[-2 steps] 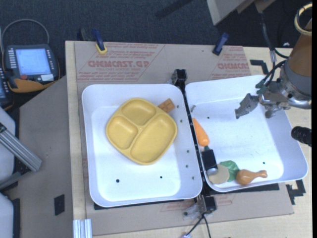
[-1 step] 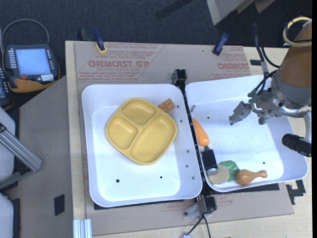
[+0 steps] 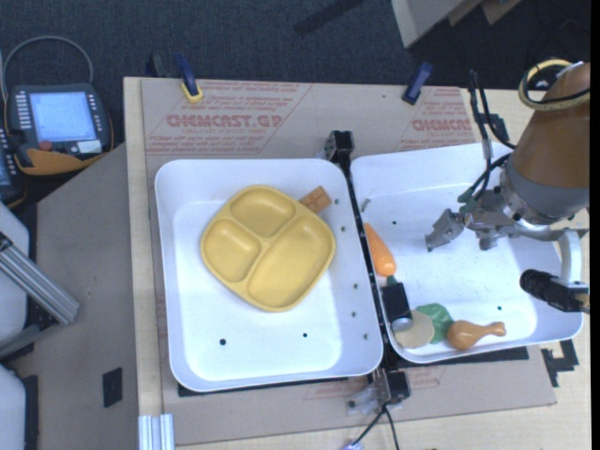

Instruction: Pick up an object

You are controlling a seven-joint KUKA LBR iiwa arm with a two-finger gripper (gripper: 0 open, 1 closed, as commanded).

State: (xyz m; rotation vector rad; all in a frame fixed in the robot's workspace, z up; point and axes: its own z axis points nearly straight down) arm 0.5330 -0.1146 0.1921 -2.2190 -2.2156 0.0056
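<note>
In the right bin (image 3: 441, 181) my gripper (image 3: 464, 236) hangs over the bare middle of the floor, fingers spread open and nothing between them. An orange carrot (image 3: 380, 249) lies against that bin's left wall, well to the gripper's left. At the bin's front sit a black block (image 3: 394, 300), a green piece (image 3: 435, 316), a beige round piece (image 3: 416, 331) and a brown drumstick-shaped toy (image 3: 474, 330), all below the gripper. The left bin (image 3: 281, 354) holds a yellow divided plate (image 3: 269, 247) with a small brown block (image 3: 316, 199) at its upper right edge.
The divider between the two bins runs just left of the carrot. The grey arm with its orange band (image 3: 558, 148) comes in over the right bin's right side. A teach pendant (image 3: 58, 125) sits off the bench at the far left.
</note>
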